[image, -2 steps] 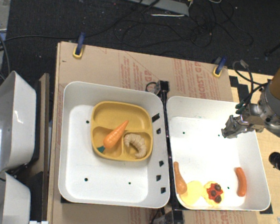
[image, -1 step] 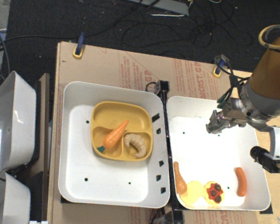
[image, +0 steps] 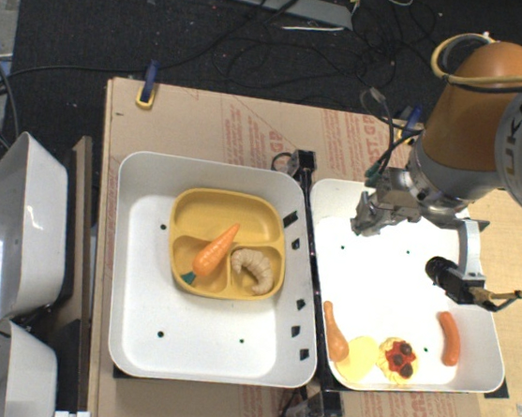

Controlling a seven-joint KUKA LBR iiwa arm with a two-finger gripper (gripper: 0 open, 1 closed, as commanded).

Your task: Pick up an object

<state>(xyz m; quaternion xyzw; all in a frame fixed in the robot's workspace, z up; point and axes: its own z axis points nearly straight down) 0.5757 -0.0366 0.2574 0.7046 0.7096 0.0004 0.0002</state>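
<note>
The pincer (image: 370, 223) hangs over the far left corner of the right bin (image: 392, 294). I cannot tell if it is open, and nothing shows in its grip. The toys to pick lie along the near edge: a sausage (image: 450, 337), a drumstick (image: 334, 332) and a small pizza (image: 399, 358). The left bin (image: 141, 264) holds a yellow plate (image: 195, 209) with a carrot (image: 215, 249) and a shrimp (image: 254, 270).

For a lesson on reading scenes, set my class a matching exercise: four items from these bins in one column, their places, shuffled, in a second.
Items:
1. carrot
2. shrimp
3. sausage
4. pincer

Places:
A. right bin, near its right wall
B. yellow plate, right compartment
C. above the right bin's upper left part
D. lying across the plate's left compartment and divider

Pairs: 1-D, 2-B, 3-A, 4-C
</note>
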